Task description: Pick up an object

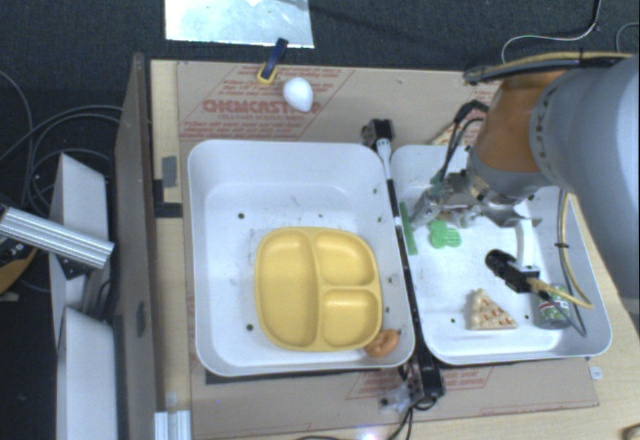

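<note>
My gripper hangs low over the upper left part of the right bin, at the end of the grey arm with the orange band. A small green object lies on the bin floor just below the gripper, very close to it; whether they touch is unclear. A tan waffle-like wedge lies near the bin's front. A small grey-green item sits to the right of the wedge.
The left bin holds a yellow divided plate, with a brown pastry-like piece at its front right corner. A green strip lies along the wall between the bins. A white egg rests on the cardboard behind the bins.
</note>
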